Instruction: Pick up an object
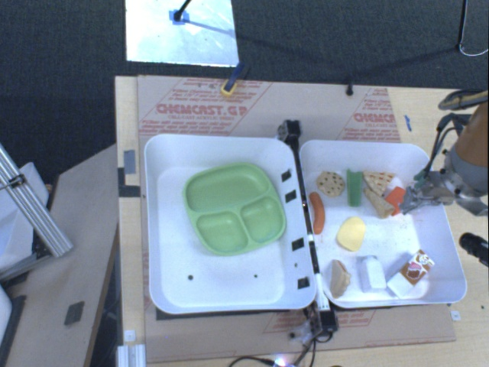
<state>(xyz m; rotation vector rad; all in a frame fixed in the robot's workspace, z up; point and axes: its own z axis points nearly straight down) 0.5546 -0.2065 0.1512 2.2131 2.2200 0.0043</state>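
The gripper [409, 202] is seen at the right bin's [439, 277] right edge, touching an orange piece [394, 197]; whether it is closed on it cannot be told, perhaps only beside it.

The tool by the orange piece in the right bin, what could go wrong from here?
1. The tool sits at the orange piece, which touches the tan wedge and a brown piece; it may nudge them or catch the wrong one.
2. The spot is close to the right bin's far wall, so the piece could get pushed against it instead of lifted.
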